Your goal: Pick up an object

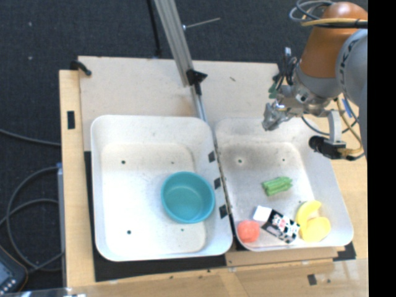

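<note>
Arm: grey KUKA with orange band, enters from upper right of the frame; wrist angled down and to the left
Gripper [272, 120]: hangs over the far rim of the right bin, near that bin's upper middle; nothing seen between the fingers; how far apart they stand, cannot tell, too small and dark against the wrist
Right bin [322, 166]: shallow, white, scuffed grey on the floor; holds all the small items, gathered toward its lower edge
Green block [276, 185]: mid-floor of the right bin, lying flat, apart from the others; well below the gripper
Yellow pieces [312, 221]: lower right corner of the right bin; two rounded shapes touching
Black-and-white spotted item [281, 226]: just left of the yellow pieces, by the lower rim
Orange-red ball [249, 230]: lower left corner of the right bin
Left bin [124, 147]: white, beside the right bin, rims touching
Teal bowl [187, 196]: upright, lower right part of the left bin
Metal post [176, 39]: slants from top centre down to the seam between the bins
</note>
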Motion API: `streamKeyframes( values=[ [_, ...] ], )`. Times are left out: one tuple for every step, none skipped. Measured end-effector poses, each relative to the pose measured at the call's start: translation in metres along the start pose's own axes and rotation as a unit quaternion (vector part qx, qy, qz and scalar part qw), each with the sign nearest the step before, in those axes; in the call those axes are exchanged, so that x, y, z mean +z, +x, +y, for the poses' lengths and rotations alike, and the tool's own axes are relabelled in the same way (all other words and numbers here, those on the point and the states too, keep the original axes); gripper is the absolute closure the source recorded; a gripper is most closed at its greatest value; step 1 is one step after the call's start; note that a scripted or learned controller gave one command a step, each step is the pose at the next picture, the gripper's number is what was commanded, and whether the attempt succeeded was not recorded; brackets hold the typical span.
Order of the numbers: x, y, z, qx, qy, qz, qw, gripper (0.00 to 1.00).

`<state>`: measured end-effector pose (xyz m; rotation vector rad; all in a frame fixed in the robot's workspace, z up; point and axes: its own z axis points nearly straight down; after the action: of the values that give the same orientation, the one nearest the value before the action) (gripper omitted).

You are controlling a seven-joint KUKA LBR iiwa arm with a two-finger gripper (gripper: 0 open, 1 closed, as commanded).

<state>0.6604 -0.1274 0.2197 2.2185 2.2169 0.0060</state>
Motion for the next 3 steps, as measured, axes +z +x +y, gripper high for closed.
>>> streamKeyframes(
  values=[
    [-0.012,0.046,0.009,-0.003,0.002,0.001,1.0,1.0],
    [-0.023,0.094,0.012,-0.004,0.002,0.001,1.0,1.0],
    [-0.032,0.153,0.017,-0.004,0.002,0.001,1.0,1.0]
  ],
)
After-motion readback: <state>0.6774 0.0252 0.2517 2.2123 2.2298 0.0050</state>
